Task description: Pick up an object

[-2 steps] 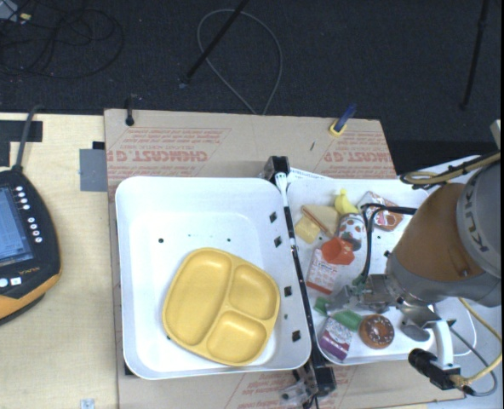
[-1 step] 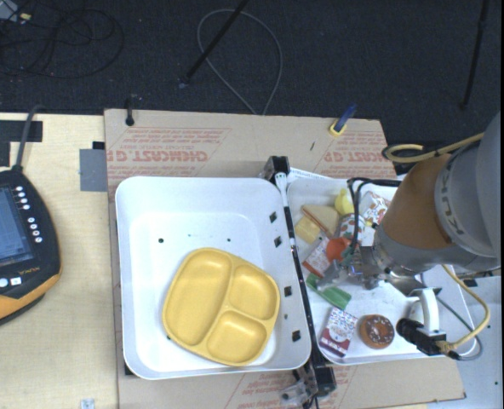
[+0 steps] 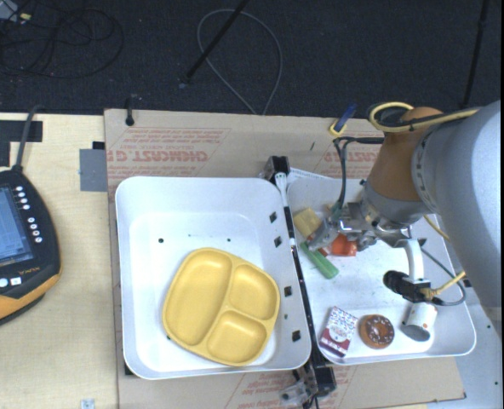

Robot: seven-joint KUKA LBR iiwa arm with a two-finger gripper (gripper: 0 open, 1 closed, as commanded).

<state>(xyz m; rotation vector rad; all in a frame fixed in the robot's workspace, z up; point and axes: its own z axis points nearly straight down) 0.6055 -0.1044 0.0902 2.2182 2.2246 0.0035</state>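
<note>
You see the gripper (image 3: 344, 233) low in the right bin (image 3: 456, 335), above a small red object (image 3: 345, 246) beside a green stick (image 3: 322, 263). You cannot tell its state. A yellow divided plate (image 3: 220, 305) occupies the left bin (image 3: 141, 228).

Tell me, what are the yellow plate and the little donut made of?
The yellow plate looks like smooth moulded plastic: one even colour, rounded compartments, a soft sheen. The donut is probably a plastic or rubber toy, brown with a lighter ring, but it is too small to be sure.
</note>
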